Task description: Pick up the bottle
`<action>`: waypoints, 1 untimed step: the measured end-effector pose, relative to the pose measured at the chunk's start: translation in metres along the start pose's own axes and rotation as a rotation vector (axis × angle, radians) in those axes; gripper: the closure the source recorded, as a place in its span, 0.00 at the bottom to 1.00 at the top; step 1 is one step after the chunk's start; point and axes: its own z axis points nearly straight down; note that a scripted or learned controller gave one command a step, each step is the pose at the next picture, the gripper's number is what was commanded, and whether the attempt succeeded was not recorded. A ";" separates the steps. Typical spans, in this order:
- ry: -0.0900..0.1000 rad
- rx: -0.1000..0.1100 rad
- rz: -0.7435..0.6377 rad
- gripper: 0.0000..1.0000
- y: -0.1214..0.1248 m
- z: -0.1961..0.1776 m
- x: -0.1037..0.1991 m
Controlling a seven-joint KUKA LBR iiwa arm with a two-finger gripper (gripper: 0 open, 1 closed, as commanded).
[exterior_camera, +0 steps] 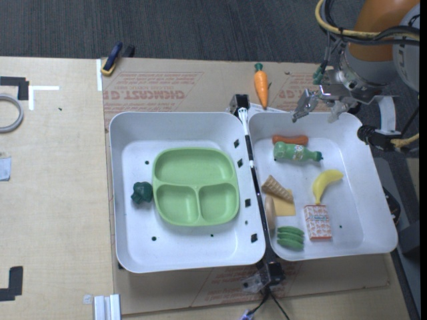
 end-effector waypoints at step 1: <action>-0.001 -0.001 -0.002 1.00 0.000 -0.010 0.000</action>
